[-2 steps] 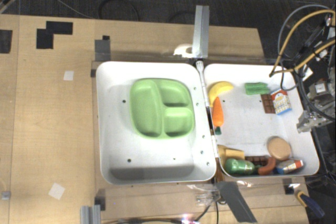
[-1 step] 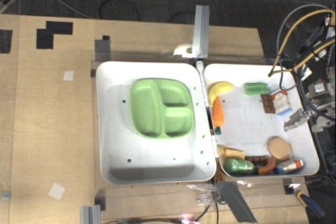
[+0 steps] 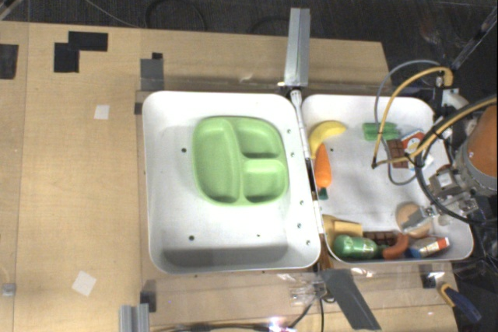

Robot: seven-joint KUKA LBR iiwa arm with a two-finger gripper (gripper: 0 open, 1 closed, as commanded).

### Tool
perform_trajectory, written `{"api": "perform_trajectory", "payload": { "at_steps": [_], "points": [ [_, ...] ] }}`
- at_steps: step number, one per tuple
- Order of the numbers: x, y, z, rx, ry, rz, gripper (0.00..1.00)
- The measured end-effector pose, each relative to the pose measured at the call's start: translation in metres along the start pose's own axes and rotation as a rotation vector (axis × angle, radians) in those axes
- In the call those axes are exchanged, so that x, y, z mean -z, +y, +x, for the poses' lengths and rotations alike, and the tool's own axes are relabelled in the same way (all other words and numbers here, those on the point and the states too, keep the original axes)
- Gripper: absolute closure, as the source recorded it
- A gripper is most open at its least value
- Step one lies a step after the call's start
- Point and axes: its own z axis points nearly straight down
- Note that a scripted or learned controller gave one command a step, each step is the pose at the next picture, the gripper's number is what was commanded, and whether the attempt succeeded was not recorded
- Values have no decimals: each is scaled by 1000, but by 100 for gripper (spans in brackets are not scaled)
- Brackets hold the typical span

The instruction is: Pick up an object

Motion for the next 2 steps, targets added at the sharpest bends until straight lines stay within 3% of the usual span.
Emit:
{"api": "perform_trajectory", "payload": {
  "at_steps": [1,2],
  "points": [
    [-45,-6,-2,40,13,13,0],
    [-45,-6,-2,125,14,12,0]
  ]
}}
